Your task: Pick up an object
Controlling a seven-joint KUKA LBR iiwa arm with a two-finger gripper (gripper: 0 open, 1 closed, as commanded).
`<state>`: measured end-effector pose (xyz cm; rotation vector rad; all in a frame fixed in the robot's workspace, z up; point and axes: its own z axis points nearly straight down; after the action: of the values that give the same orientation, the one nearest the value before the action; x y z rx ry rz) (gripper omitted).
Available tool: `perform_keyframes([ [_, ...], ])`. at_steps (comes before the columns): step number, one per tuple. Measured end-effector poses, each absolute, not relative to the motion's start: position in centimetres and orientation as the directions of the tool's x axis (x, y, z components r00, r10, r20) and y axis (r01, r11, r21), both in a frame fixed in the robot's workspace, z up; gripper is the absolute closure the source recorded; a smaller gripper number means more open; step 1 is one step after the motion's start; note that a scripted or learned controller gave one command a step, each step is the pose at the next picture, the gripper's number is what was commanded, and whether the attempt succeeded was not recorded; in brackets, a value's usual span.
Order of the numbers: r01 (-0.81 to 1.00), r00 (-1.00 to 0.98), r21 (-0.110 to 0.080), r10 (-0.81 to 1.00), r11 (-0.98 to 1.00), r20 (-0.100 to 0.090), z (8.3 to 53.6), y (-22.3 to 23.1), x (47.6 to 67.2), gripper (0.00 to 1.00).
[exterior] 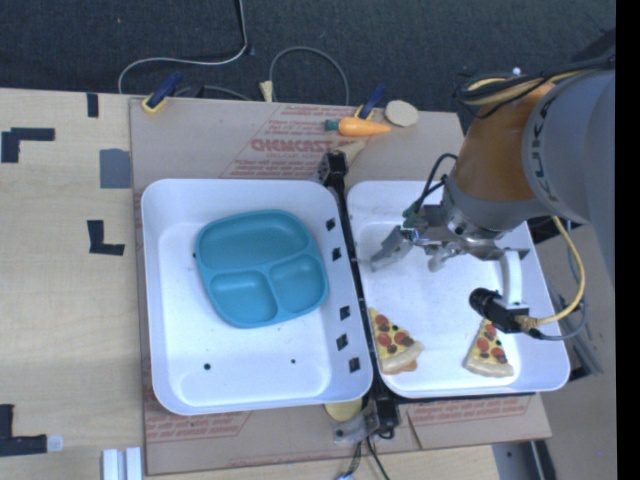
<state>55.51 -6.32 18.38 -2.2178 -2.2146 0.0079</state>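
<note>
On the bench (pixel 60 268), the left bin (pixel 160 298) holds a blue divided plate (pixel 262 268), lying flat and slightly turned, with a few small dark specks on the white floor below it. Behind the bins, on the cardboard sheet, a toy carrot (pixel 360 126) lies beside a round tan disc (pixel 402 114).

The right bin (pixel 385 200) carries the likely targets: one pizza slice (pixel 393 342) close to the divider at the near edge, and a second pizza slice (pixel 489 350) toward the near right corner, well apart from the first.

The hand (pixel 420 253) hangs over the middle of the right bin, its two fingers spread apart with nothing between them. It sits above bare white floor, farther back than both slices.

The main risk, judging from this layout, is a descent where the hand now hovers: it would close on nothing. The slices also look thin and flat, so fingers coming straight down may slide over the crust or push it away. The left slice lies so near the divider wall that a finger could strike the rim. A dark cable fitting (pixel 497 308) hangs just above the right slice and could brush it.
</note>
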Motion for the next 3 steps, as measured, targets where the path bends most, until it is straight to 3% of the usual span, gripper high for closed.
perform_keyframes([
  [1,1.000,-0.005,-0.001,1.000,0.005,0.001,18.4,-3.1,58.1,0.00],
  [2,1.000,0.001,-0.007,1.000,-0.001,0.001,18.4,-3.0,50.5,0.00],
  [3,1.000,0.000,0.013,1.000,0.000,-0.004,28.3,-7.6,56.8,0.00],
])
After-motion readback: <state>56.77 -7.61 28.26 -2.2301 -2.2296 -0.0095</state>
